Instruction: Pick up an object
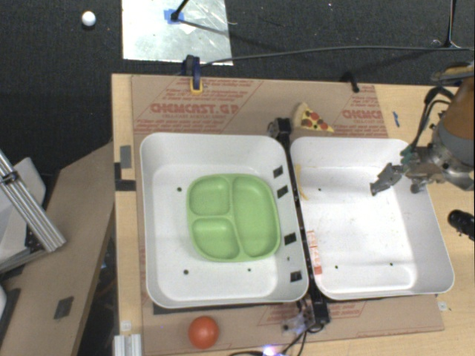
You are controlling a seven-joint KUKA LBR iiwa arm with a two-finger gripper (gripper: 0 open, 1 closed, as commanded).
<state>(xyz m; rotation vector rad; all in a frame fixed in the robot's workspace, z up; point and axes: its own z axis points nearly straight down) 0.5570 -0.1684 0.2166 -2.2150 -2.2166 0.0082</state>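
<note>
Grey and two-fingered, the gripper (399, 178) hangs over the right bin's upper right part, its fingers spread apart with nothing between them, so nothing has been grasped yet.

Going from the left: the left white shallow bin (159, 199) holds a pale green plastic divided plate (233, 216), lying flat near the middle of the floor with three compartments facing up. This looks like the only thing inside either bin to pick, and it sits well apart from the gripper, across the divide between the bins.

Below that bin, on the brown cardboard sheet (245, 99) under both bins, rests a small orange-red ball (202, 331), outside the walls and probably out of play.

Behind the bins, just past the seam, lies a toy pizza slice (313, 119), also on the cardboard, not in a bin.

The right white shallow bin (371, 273) lies under the gripper. I judge the arm must cross leftward to reach the plate.
</note>
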